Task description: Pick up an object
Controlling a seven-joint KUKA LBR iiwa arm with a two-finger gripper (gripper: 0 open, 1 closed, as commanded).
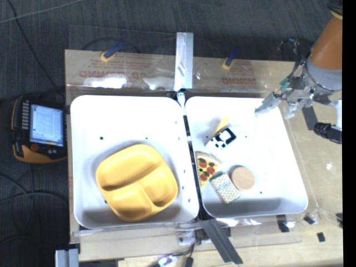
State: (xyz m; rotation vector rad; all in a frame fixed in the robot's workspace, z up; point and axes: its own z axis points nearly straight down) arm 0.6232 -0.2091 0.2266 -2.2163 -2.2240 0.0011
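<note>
Hovering over the upper right corner of the right bin (pixel 289 166): the pincer (pixel 276 100), carried in from the tabletop's right edge on the grey arm (pixel 328 49) with its orange band. Two pale fingers spread apart, slanting down toward the left, nothing between them, so open and empty. No object lifted yet. Scattered low and left in that same bin, toward the divider between the bins: a black-and-white block (pixel 223 137) with a small yellow piece (pixel 223 123) just above it, a pizza-slice toy (pixel 207 167) by the divider, a patterned packet (pixel 225 187) touching a round tan disc (pixel 242 177) near the bin's front edge. Nearest candidate, as a guess: the black-and-white block, lying down and to the left of the fingertips, well apart from them, long axis running roughly from lower left to upper right. Next move likely a sweep left and toward the front edge, then a descent, fingers set across that axis. Risk: the yellow piece crowding one finger. Far off in the left bin (pixel 83 149), a large yellow divided plate (pixel 136 179), probably too broad for a pinch.
</note>
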